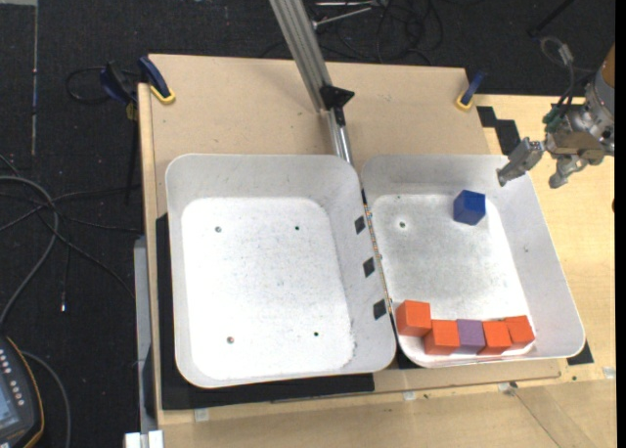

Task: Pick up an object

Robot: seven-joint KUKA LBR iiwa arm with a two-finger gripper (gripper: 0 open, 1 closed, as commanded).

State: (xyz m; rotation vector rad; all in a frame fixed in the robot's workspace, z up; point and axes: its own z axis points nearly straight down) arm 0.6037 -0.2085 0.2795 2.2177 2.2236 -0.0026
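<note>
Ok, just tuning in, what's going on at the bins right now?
The gripper hangs over the upper right edge of the right bin, its fingers spread and holding nothing. The blue cube sits alone nearby, down and to its left. Along the near rim lie four orange blocks and a purple block in a row. The left bin sits beside it. Nothing is picked up yet.

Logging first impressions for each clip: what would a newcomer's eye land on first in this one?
Probably the blue cube, alone in the upper part of the right bin. Next, the row of orange blocks with one purple block among them, packed along that bin's near edge. The gripper hangs open by the bin's upper right rim, holding nothing.
</note>
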